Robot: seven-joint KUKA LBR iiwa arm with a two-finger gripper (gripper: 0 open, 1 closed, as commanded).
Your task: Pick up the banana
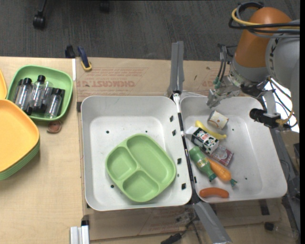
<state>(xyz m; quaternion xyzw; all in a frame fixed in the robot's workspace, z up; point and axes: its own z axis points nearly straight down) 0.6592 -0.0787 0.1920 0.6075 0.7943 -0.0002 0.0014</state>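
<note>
Mostly hidden yellow banana (208, 129), curved, behind black-and-white carton (204, 139).

Red print is showing upside down on the cardboard sheet (128, 78) along the bins' far edge; reading roughly "CHEMCRZT". Carton and packet labels are staying illegible.

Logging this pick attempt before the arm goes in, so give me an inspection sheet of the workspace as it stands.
Surface: two white bins; right bin holds the items, left bin a green divided tray.
Job's things: banana lies in the right bin, against a black-and-white carton.
Clutter: cup, green bottle, carrot, sausage.
Grippers: gripper above the right bin's far edge, holding nothing.
Cables: yellow and black loops on the arm.
Surroundings: green tray of bottles, orange plates.
</note>
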